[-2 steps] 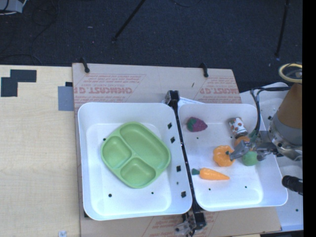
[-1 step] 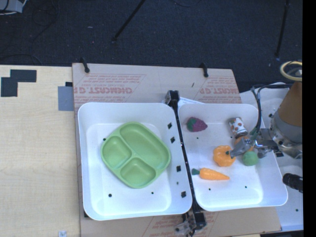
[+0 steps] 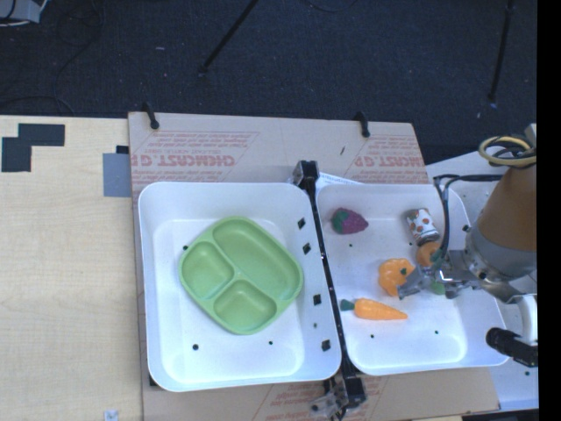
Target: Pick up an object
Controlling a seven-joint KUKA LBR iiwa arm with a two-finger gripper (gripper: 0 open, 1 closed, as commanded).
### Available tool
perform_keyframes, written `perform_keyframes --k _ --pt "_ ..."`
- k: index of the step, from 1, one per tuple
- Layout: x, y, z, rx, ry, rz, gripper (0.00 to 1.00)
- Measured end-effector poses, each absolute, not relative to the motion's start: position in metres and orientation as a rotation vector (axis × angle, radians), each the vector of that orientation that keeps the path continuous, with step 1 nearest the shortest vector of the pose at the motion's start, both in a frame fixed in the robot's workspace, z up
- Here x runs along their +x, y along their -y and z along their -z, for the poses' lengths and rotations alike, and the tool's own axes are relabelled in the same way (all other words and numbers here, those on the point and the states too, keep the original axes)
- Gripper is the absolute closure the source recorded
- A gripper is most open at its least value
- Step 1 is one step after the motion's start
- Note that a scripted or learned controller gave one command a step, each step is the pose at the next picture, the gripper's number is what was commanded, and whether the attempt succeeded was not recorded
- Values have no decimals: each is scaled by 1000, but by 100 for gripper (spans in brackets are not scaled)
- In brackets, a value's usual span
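The right bin (image 3: 438,345) holds several small items. An orange pepper-shaped toy (image 3: 393,275) lies mid-bin, and an orange carrot with a green top (image 3: 379,310) lies just in front of it. A purple, grape-like piece (image 3: 350,222) sits at the far left of this bin. A small white and red toy (image 3: 422,224) stands near the far right, with another orange piece (image 3: 428,254) below it. My gripper (image 3: 417,285) hangs low inside the right bin, right beside the orange pepper toy on its right. The arm comes in from the right edge.
The left bin (image 3: 166,340) holds a green divided plate (image 3: 241,274). A black divider (image 3: 320,270) runs between the two bins. Cardboard (image 3: 263,152) lies under both, and black cables (image 3: 451,182) hang by the right bin's far corner.
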State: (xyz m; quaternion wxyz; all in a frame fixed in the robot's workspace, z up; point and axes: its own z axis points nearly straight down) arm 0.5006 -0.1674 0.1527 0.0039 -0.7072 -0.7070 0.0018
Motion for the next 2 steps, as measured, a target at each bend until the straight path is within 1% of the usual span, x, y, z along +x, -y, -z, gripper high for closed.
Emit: perform_keyframes --k 1,2 --pt "506 162 -106 -2217 2216 -5 0" --pt "506 161 -87 -2221 2217 -2 0"
